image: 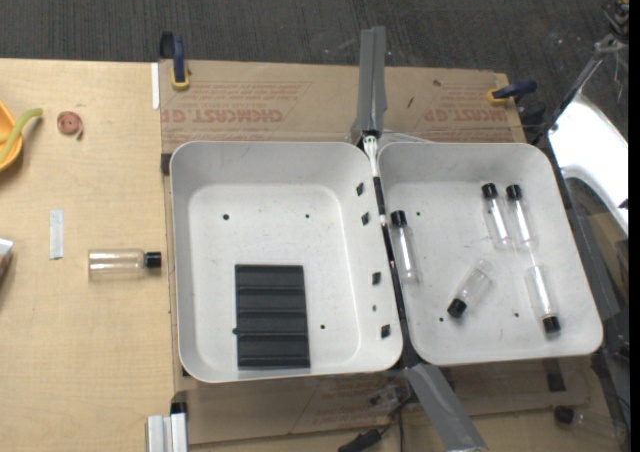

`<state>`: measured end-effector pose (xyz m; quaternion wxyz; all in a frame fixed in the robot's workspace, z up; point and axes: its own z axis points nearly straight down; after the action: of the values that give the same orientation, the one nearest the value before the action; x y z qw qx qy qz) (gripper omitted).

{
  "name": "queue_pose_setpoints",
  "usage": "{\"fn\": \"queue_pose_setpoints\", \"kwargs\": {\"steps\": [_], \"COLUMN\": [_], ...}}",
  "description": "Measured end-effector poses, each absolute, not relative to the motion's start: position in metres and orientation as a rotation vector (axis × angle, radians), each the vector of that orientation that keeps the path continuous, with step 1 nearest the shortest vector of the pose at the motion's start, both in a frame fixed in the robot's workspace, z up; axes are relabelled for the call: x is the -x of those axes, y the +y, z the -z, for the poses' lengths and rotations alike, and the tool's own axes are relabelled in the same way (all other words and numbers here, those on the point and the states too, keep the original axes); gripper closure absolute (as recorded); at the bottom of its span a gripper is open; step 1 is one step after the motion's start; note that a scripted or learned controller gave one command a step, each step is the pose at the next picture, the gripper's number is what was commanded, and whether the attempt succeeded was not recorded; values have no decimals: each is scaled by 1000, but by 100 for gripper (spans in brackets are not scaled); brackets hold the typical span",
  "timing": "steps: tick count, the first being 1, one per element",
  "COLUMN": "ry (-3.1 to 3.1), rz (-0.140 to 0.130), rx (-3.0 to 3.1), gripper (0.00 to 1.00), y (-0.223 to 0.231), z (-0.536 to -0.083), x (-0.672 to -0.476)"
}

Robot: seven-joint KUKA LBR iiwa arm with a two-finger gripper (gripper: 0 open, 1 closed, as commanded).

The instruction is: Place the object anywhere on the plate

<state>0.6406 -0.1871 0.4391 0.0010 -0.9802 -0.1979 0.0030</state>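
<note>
A black ridged plate lies flat on the floor of the left white bin, near its front wall. In the right white bin lie several clear vials with black caps. One vial rests along the bin's left wall. A pair of vials lies side by side toward the back right. A shorter vial lies tilted near the middle front, and another lies at the front right.
Outside the bins, on the wooden bench at left, lie a clear vial, a small white strip, a red disc and an orange bowl. Clamps hold the cardboard under the bins.
</note>
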Motion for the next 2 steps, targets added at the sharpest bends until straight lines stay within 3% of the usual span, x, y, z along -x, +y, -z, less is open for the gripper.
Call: {"fn": "queue_pose_setpoints", "kwargs": {"steps": [1, 2], "ry": [-441, -317], "rz": [-6, -5], "rx": [3109, 3124], "gripper": [0, 0], "y": [-222, -190], "z": [-440, -440], "x": [-643, -652]}}
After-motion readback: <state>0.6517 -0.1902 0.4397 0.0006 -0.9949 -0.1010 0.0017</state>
